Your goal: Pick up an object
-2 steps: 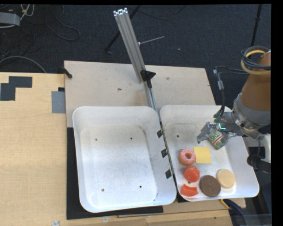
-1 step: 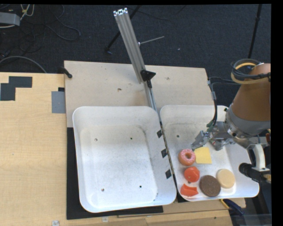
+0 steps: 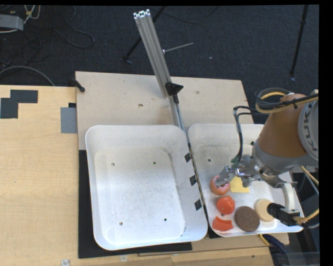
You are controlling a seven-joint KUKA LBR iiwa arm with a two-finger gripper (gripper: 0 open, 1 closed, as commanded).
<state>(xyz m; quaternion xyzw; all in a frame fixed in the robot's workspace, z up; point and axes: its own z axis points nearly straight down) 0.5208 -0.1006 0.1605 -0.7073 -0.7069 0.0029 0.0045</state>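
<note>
I have the claw (image 3: 225, 179) down in the right bin (image 3: 208, 136) at a pink-red object (image 3: 218, 185), grip state I cannot tell, so next I judge a firm close, then lift

Even, bright overhead light — slightly soft focus

Robotics lab: KUKA arm (image 3: 283, 135), white bins (image 3: 99, 156), alu. camera mast (image 3: 156, 57), floor cables (image 3: 31, 15).
</note>
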